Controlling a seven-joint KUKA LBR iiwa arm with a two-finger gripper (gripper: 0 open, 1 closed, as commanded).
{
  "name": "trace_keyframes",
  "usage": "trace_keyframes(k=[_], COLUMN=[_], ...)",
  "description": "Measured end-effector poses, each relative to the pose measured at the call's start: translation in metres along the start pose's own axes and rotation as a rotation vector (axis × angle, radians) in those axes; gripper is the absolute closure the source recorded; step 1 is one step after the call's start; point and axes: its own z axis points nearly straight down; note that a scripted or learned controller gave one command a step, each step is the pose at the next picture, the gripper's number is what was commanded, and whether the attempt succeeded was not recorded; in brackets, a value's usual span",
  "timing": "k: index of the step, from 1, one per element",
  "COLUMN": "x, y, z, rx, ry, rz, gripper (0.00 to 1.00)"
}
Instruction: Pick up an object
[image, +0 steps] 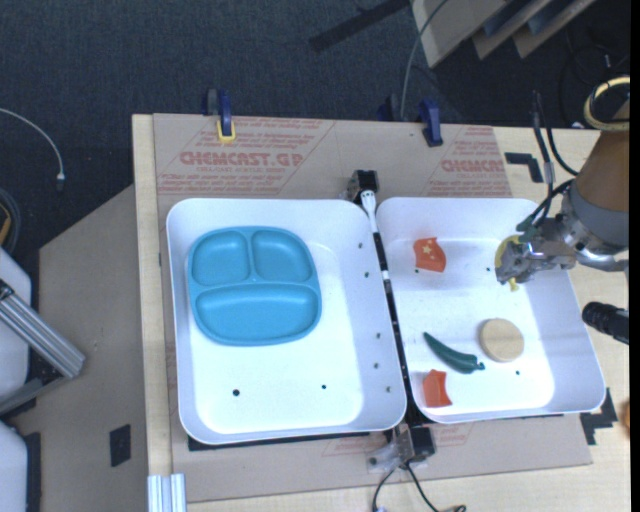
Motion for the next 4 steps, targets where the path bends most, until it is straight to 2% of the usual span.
trace_keyframes(k=[1, 2, 3, 4], x=[0.0, 0.059, 0.11, 0.162], y=[0.002, 0.016, 0.017, 0.038], z=[-0.048, -0.036, -0.031, -0.023], rx=[-0.001, 0.008, 0.009, 0.005], ry=[-0.001, 0.004, 0.005, 0.003], rz=[-0.001, -0.006, -0.005, -0.005], gripper=[1.0, 1.0, 1.0, 1.0])
